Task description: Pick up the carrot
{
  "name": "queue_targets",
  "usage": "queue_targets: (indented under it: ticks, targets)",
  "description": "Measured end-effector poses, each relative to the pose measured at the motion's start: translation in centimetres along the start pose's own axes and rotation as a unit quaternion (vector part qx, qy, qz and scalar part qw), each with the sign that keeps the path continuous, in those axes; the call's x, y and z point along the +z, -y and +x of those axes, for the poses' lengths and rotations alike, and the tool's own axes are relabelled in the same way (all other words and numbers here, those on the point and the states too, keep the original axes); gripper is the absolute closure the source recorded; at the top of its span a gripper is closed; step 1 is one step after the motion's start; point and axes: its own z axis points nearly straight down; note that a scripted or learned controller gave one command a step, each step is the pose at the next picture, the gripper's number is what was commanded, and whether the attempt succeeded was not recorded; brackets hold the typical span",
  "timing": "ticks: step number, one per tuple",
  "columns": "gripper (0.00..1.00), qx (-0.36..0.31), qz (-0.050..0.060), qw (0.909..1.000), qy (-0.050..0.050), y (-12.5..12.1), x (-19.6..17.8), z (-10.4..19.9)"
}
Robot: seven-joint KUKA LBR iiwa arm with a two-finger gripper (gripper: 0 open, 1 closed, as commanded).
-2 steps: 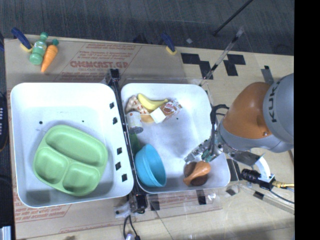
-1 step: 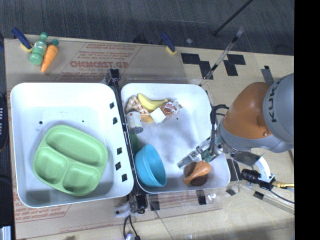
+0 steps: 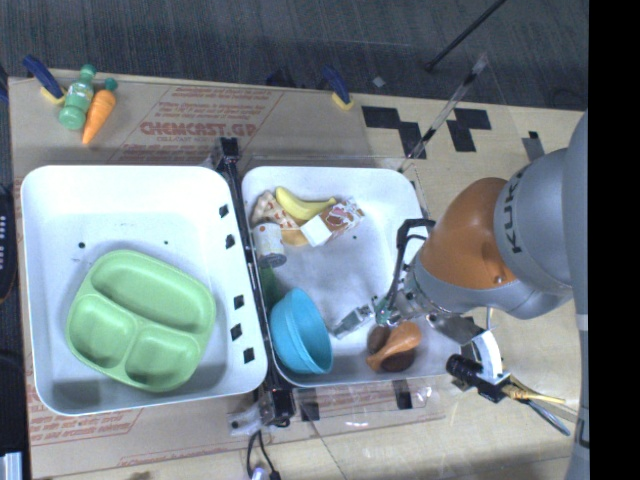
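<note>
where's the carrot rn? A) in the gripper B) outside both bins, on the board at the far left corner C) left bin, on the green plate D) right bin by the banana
B: the carrot lies on the board beyond the left bin, beside a green bottle.

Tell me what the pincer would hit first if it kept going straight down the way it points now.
Probably the floor of the right bin just beside the brown object, maybe that object itself; depth is hard to judge. The pincer is nowhere near the carrot, which lies outside the bins.

Robot lab: bench [image 3: 330,108], white bins [image 3: 120,183]
</note>
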Motion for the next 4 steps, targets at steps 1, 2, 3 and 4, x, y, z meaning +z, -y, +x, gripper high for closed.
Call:
queue_targets:
  ticks: [1,2,3,4]
  targets:
    - [1.0,-0.005,0.001,1.0,0.0,-0.1,-1.0,0.0]
    - [1.0,-0.143,-0.001,0.9897,0.003,-0.7,-0.7,-2.7]
    - [0.0,-0.143,-0.001,0.9898,0.003,-0.7,-0.7,-2.7]
    - [0.0,-0.001,0.001,1.0,-0.001,-2.2,-1.2,3.0]
